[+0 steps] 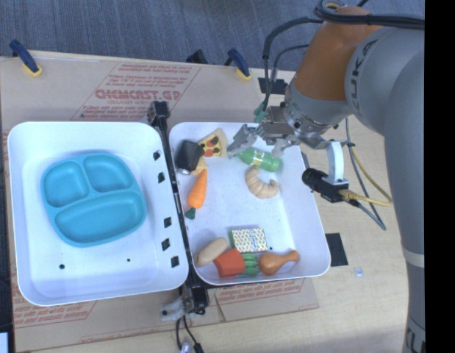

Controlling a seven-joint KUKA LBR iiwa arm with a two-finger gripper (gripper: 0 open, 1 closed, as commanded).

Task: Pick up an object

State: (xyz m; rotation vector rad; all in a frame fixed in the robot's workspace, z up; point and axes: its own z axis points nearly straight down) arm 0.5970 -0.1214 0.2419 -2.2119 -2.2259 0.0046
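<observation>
My gripper (270,140) hangs over the back of the right bin (309,219), its fingers spread open with nothing held between them. Just below it lies a green bottle-like toy (261,159), and a tan croissant (262,184) sits right in front of that. Further left in the same bin are a pizza slice (212,144), a black object (187,155) and an orange carrot (198,190). Along the bin's front edge lie a pale potato shape (211,251), a red block (229,263), a patterned box (249,239) and a brown drumstick (277,260).
The left bin (21,256) holds a blue divided plate (93,197). A black divider strip (168,190) runs between the two bins. Cables and a black fitting (324,184) hang off the arm by the right bin's right rim.
</observation>
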